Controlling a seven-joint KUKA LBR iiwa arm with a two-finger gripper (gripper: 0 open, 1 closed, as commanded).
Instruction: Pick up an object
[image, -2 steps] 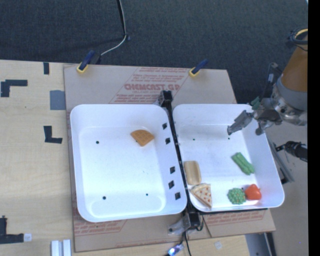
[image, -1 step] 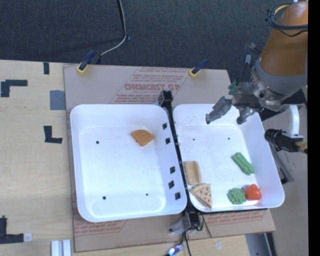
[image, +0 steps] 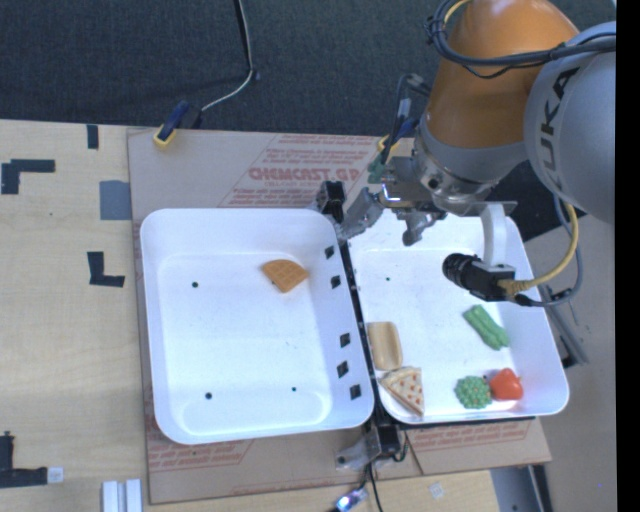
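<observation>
Even, fairly bright light falls from overhead, with soft, short shadows. The two white bins (image: 240, 330) come out slightly washed, their floors nearly blown to plain white. A gentle sheen sits on the arm's orange band (image: 500, 50) at far right. The dark floor at the far edge reads grainy. Focus is moderate throughout; small items near right look slightly soft.

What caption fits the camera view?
KUKA arm hovers over right bin of toy food; waffle piece lies in left bin.
</observation>
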